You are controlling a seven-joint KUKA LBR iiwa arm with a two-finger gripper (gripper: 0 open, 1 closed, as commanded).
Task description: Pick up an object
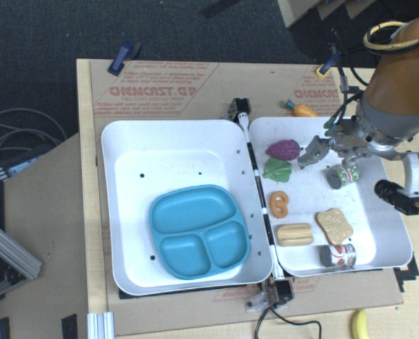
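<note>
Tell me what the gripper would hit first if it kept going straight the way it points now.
Probably the purple leafy toy vegetable, just left of the two-finger gripper; its height above the right white bin is unclear.

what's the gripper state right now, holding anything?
Gripper: jaws open, nothing between them, over the right white bin beside the purple toy grapes and the small green-and-red can.

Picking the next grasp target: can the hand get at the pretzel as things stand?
Probably yes. The pretzel lies flat and uncovered in the right bin, apart from the green leaf and the bun. The hand hovers over the same bin.
</note>
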